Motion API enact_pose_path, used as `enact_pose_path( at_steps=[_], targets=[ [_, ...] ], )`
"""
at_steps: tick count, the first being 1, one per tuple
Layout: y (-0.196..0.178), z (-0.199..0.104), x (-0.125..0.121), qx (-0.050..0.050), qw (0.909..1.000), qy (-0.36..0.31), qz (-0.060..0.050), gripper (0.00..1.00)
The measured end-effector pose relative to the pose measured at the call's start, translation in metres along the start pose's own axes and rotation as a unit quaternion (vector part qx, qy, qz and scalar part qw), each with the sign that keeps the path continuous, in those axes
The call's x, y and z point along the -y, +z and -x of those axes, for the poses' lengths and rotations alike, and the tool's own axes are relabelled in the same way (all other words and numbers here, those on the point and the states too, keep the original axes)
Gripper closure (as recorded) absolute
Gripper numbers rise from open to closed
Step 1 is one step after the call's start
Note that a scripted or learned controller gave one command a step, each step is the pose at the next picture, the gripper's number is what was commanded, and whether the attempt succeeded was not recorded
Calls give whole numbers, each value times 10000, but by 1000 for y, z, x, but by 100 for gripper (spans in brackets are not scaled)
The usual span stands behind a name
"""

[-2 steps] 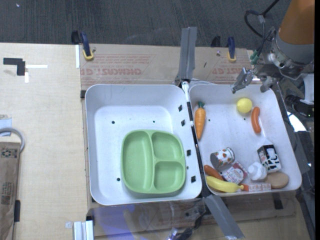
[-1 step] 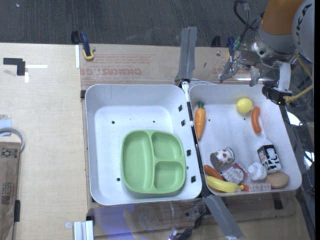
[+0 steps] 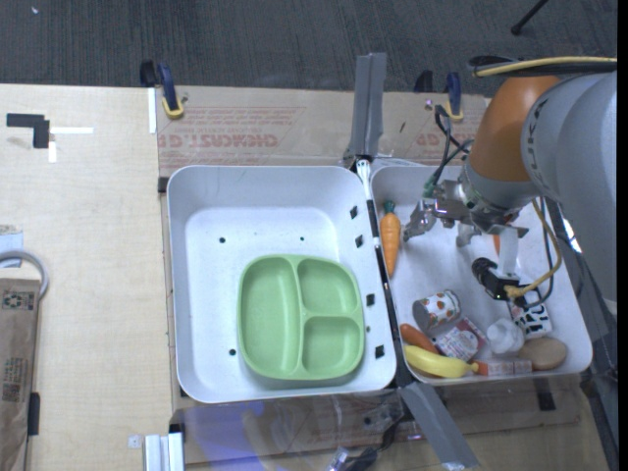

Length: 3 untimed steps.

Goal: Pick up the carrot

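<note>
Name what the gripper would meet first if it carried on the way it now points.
Probably the carrot: the gripper points leftward toward it, across bare floor of the right bin. Its height is unclear.

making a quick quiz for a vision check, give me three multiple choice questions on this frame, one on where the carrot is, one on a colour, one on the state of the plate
1. Where does the carrot lie?
A. in the right bin, along its left wall
B. on the green plate
C. on the bench outside both bins

2. What colour is the divided plate in the left bin?
A. red
B. light green
C. black

3. What is on the divided plate?
A. a banana
B. a can
C. nothing, its compartments are bare

Answers:
1. A, the carrot sits lengthwise beside the divider, green top pointing away from the camera.
2. B, the plate is pale green against the white bin.
3. C, the banana and can lie in the right bin, and all three compartments show bare green.
</note>
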<state>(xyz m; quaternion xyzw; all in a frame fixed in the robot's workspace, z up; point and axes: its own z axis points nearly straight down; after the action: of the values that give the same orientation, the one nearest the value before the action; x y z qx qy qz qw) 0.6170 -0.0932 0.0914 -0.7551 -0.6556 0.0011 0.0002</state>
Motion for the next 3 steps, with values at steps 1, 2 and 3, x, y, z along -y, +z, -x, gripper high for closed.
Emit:
enact_pose_path(
  at_steps=[1, 2, 3],
  targets=[
    [-99, -49, 89, -5, 9894, -1454, -6, 0],
    [-108, -48, 88, -1, 9897, -1431, -8, 100],
    [-231, -55, 134, 5, 9796, -2007, 9, 100]
  ],
)
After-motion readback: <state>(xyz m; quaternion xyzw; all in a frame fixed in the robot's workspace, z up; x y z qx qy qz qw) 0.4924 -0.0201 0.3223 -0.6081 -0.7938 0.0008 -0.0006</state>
